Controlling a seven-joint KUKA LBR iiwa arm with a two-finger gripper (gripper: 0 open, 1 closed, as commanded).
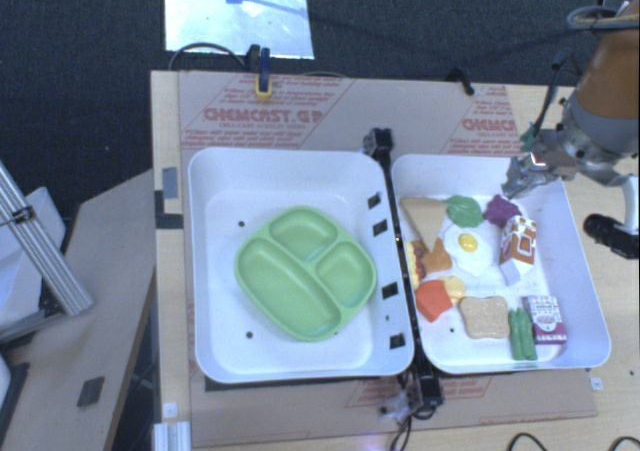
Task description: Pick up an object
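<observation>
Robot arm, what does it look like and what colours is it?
The arm is grey metal with a rounded orange band above the wrist. Dark cables run beside it. At its end sits a small silvery gripper above the right bin.

"CHEMCAST GP" printed red, twice, on brown board under bins.

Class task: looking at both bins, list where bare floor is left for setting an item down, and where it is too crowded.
Left bin: bare floor rings the green divided plate, widest along the far and left walls. Right bin: a bare strip between the milk carton and the right wall. Crowded: its middle, around the fried egg and toast.
</observation>
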